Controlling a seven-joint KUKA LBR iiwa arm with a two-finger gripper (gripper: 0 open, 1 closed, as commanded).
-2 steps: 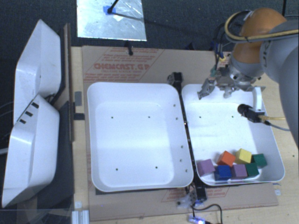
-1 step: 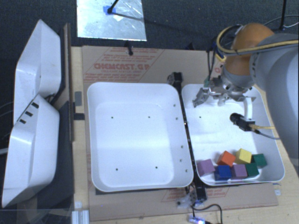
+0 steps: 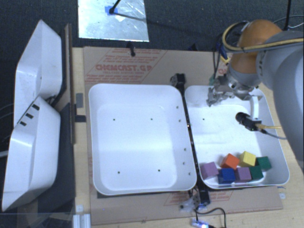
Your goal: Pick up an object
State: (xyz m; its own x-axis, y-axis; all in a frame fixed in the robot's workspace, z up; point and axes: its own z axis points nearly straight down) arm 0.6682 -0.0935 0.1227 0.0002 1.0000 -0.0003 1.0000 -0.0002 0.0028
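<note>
My gripper [image 3: 214, 98] hangs at the right bin's [image 3: 278, 141] far end, well apart from the blocks [image 3: 236, 167] clustered at its near end.

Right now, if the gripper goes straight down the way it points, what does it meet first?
Probably the bare white floor of the right bin near its far end. The gripper hangs there, well apart from the blocks in the near corner. Depth is hard to judge.

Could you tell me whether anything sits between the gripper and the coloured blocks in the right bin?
Nothing visible does. The gripper is over the far end of the right bin, the blocks cluster at its near end, and bare white floor lies between.
</note>
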